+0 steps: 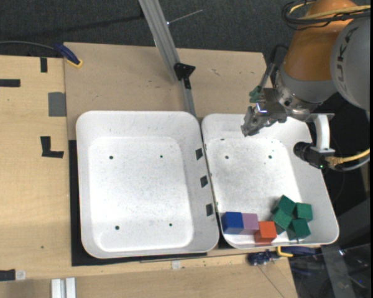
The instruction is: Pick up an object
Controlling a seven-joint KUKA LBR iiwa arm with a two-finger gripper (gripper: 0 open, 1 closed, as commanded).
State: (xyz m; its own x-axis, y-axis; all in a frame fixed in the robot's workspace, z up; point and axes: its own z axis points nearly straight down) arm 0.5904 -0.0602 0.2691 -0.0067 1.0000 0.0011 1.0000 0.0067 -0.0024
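Several small blocks lie at the near end of the right bin [236,166]: a blue block [232,221], a pale purple block [250,221], an orange block [265,231] and a cluster of green blocks [292,216]. My gripper [251,124] hangs over the far edge of the right bin, well away from the blocks. Nothing shows between its fingers, and the dark fingertips look close together.
The left bin [140,179] sits beside the right one on a wooden bench. A slanted metal pole [165,36] crosses the back and ends at a black clamp [185,72] near the bins' far edge. Black cables [317,154] hang by the arm on the right.
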